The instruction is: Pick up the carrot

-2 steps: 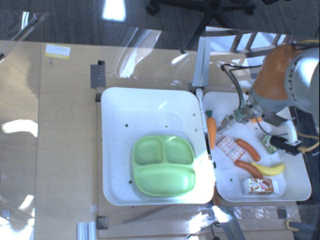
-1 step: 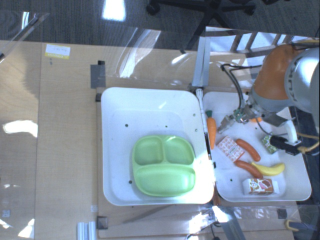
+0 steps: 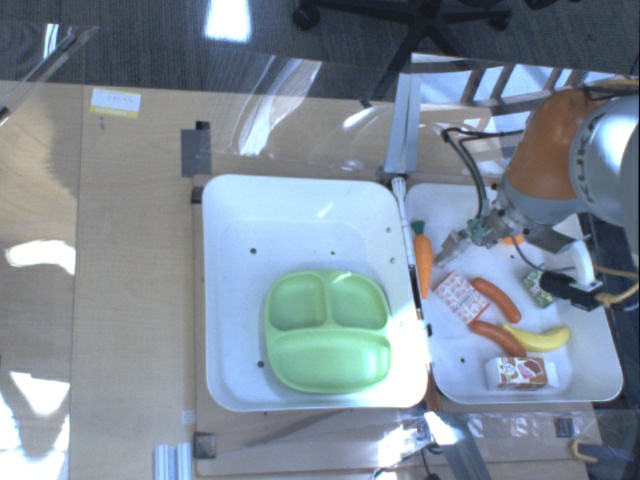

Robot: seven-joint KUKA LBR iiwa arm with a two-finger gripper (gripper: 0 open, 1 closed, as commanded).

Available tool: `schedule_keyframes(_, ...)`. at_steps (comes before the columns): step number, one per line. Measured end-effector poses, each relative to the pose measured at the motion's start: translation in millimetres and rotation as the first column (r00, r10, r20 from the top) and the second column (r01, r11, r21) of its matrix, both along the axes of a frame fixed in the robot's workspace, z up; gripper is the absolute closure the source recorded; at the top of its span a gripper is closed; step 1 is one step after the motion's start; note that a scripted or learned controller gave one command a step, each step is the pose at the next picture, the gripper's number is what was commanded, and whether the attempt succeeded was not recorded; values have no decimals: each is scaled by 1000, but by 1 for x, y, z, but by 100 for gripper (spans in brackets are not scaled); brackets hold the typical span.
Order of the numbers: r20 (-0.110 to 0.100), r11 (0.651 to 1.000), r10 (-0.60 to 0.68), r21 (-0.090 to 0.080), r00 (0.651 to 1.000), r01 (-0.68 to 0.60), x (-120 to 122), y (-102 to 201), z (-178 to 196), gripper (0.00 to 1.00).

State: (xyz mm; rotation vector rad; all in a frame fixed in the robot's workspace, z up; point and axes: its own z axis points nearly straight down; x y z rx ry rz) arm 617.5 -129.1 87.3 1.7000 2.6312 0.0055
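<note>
Carrot (image 3: 423, 264) lies against the right bin's (image 3: 600, 393) left wall, gripper (image 3: 470, 238) just beside it, grip state can't tell; wall contact could block a finger and cause a miss.

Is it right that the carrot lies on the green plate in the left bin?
No. In the camera view the carrot lies in the right bin, along its left wall. The green plate does sit in the left bin.

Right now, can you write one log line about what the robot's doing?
task: pick up carrot | gripper: in right bin, beside carrot, not holding it | left bin: green tray
</note>
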Motion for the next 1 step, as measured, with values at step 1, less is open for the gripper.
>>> schedule_keyframes(1,0,1000,0,0,1000,0,0,0,0,0)
